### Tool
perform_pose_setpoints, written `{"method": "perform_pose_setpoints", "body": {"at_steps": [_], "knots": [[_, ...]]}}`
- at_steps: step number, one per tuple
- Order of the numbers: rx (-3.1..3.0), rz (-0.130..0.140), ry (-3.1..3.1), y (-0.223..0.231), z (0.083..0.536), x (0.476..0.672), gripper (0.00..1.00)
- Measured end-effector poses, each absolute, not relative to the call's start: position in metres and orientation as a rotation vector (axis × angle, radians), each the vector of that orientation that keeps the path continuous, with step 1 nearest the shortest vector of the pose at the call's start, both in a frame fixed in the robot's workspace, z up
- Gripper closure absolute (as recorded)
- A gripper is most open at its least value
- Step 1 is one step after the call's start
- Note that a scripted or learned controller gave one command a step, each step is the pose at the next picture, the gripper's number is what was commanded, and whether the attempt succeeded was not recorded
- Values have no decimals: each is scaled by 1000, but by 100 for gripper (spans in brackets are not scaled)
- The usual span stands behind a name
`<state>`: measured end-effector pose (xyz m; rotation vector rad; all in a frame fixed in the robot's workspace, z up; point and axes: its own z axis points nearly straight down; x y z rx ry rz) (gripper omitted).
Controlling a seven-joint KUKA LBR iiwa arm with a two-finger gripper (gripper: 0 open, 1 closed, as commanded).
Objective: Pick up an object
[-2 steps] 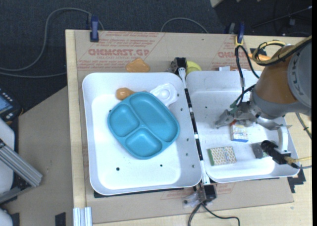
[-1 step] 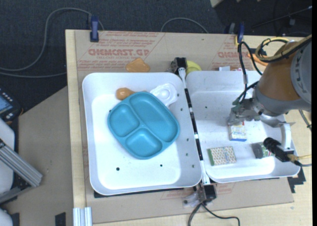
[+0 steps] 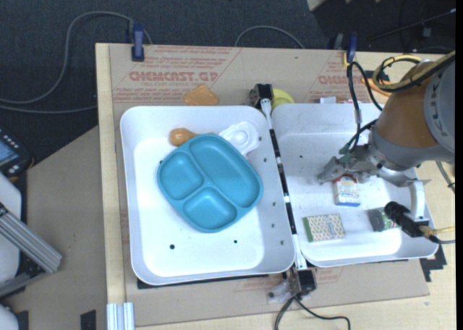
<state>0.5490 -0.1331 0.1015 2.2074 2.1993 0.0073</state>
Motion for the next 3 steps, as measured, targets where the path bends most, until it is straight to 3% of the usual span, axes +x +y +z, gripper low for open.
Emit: {"method": "perform_pose_setpoints", "body": {"at_steps": [1,2,3], "knots": [[2205,10,2197,-133,112,550,100],[2207,9,2198,-133,111,549,0],[2224,-3,2219,-151,83,548,0]]}}
